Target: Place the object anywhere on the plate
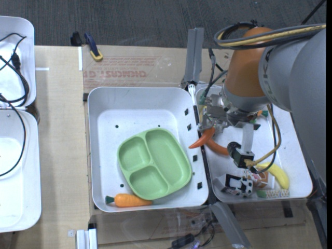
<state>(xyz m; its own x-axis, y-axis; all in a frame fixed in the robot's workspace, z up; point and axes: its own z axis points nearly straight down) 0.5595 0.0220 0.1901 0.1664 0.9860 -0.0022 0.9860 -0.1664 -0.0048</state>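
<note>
Carry toward plate
Fingers closed on orange pepper, lifted over the bin wall; green plate lies just left.

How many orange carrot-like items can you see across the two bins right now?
2. One carrot lies in the left bin at its near edge, beside the green plate. One orange piece sits under the gripper at the bins' divider. The arm may hide more.

arm from right, tool pointing down
</note>
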